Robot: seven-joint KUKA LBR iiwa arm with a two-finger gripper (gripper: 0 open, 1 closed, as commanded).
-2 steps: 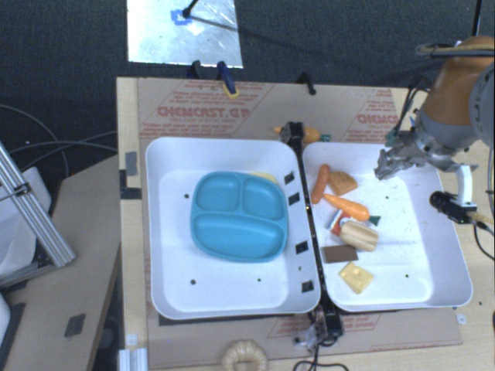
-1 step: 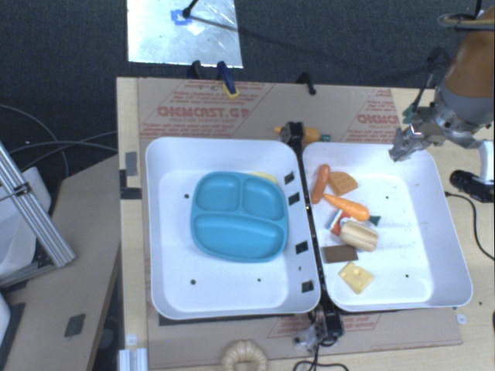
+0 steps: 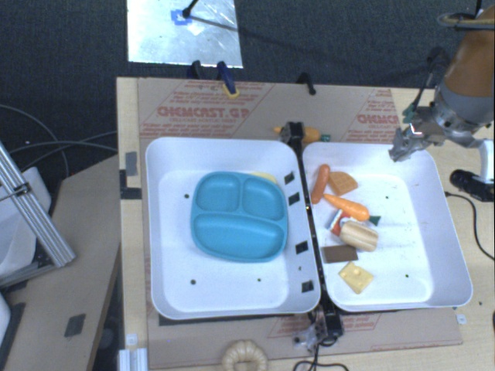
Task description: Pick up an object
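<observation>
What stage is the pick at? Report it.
Done: nothing looks picked yet; the carrot, sausage and cheese wedge all lie in the right bin. In hand: the gripper hovers over that bin's far right corner. Left: descend, grasp, lift.

1. I can read red printed lettering, apparently "CHEMCAST GP", on the brown paper-faced board (image 3: 203, 110) beneath the two white bins, at its upper left.
2. The same red print repeats at its upper right, too slanted to read surely.
</observation>
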